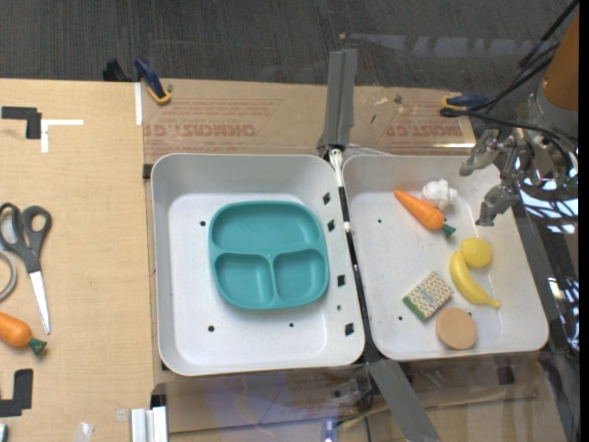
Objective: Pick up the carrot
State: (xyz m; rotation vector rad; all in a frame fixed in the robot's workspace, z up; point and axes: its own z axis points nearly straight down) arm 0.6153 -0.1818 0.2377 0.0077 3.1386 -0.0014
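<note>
Camera view: the orange, tapered plastic carrot (421, 209) lies ungrasped in the right white bin (525, 325), the metal two-finger gripper (490, 191) open beside it.

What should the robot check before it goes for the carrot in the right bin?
1. Carrot in view in the right bin: ok.
2. Carrot free to grasp: not ok, a white lump touches its far side.
3. Path from the gripper to the carrot open: ok, bare bin floor between them.
4. Gripper free of any object: ok, nothing between its fingers.
5. Right target: cannot tell, a second carrot lies on the bench at far left.
6. Banana and yellow ball out of the way: ok.
</note>
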